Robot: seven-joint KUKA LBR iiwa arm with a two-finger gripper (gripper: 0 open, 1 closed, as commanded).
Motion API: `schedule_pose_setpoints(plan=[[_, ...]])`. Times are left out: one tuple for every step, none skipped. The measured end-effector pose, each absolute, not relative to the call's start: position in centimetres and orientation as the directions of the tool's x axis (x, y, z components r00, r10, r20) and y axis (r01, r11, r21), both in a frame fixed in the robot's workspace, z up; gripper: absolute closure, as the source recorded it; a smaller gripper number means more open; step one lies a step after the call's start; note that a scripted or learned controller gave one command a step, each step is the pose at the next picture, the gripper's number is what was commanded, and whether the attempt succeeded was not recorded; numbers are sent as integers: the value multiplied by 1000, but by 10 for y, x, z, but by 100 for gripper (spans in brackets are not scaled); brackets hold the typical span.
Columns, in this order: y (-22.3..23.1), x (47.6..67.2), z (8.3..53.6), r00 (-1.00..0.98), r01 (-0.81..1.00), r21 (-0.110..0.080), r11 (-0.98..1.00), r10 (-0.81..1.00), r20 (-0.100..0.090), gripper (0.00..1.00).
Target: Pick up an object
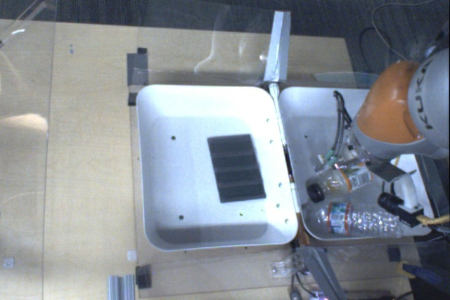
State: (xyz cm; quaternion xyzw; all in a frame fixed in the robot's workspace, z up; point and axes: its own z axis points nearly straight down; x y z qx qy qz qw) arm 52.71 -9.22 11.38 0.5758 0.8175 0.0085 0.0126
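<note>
A black ridged rectangular pad (237, 167) lies flat in the middle of the left bin (158, 151). In the right bin (306, 123), a small clear bottle (336, 183) with a black cap and amber contents lies on its side. A crumpled clear plastic bottle (355, 220) with a blue and red label rests along that bin's near wall. My gripper (337, 165) is low in the right bin, directly over the small bottle and touching or nearly touching it. The wrist hides how it meets the bottle.
The arm's orange band (387, 109) and grey wrist cover the right bin's right half. A clear upright panel (278, 46) stands behind the divide between the bins. Wooden bench surface (70, 151) spreads to the left.
</note>
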Motion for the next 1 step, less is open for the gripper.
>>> schedule_pose_setpoints(plan=[[-92,527,114,-337,941,28,337,942,-11,0]])
